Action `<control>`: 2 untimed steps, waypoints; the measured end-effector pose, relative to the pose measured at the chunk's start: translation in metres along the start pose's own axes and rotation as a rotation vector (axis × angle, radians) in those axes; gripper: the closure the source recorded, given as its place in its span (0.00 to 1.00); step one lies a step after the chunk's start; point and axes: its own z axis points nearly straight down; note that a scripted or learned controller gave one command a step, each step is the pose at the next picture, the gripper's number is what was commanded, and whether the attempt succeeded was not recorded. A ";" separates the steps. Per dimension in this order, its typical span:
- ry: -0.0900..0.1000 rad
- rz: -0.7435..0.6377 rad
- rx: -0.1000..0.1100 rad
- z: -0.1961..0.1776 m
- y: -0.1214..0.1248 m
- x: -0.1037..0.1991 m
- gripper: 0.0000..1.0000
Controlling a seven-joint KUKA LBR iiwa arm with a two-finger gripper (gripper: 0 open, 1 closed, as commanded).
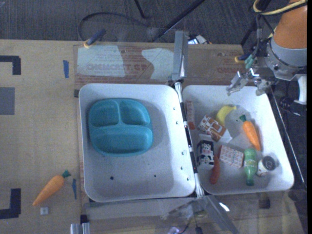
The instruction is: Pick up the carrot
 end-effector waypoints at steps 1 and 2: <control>-0.002 0.010 -0.006 0.139 -0.040 -0.042 0.00; -0.002 0.014 -0.007 0.130 -0.041 -0.043 1.00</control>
